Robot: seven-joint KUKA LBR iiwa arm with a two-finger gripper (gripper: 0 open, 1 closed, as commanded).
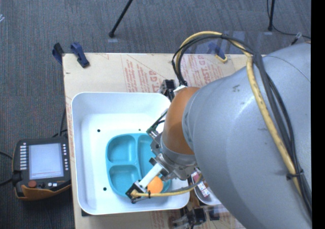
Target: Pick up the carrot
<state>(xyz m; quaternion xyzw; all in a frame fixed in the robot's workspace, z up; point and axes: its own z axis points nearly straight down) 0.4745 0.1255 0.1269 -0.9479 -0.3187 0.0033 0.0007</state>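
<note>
Gripper (pixel 159 175) is low over the 5 o'clock corner of the teal divided tray (pixel 119 164) in the white bin (pixel 84 121). Carrot (pixel 155 186) is just beside it at 6 o'clock. Can't tell whether the gripper is spread or closed.

Carrot (pixel 155 185): bright orange, plain, no markings that can be made out
Tray (pixel 122 164): turquoise throughout, every compartment the same shade
Bin (pixel 89 116): plain white, with a few small dark dots on its floor
Arm (pixel 244 136): matt grey shell with faint dark scuffs
Band (pixel 177 126): orange, shading to brownish at its edge
Bench top (pixel 137 70): pale tan board printed with red lettering and thin red lines
Clamps: one blue (pixel 79 55), one black (pixel 57 50)
Carpet (pixel 51 9): dark grey-blue with fine ribbed stripes
Pendant (pixel 43 164): dark grey case, orange lower edge, pale grey screen
Tripod legs (pixel 127 4): black
</note>
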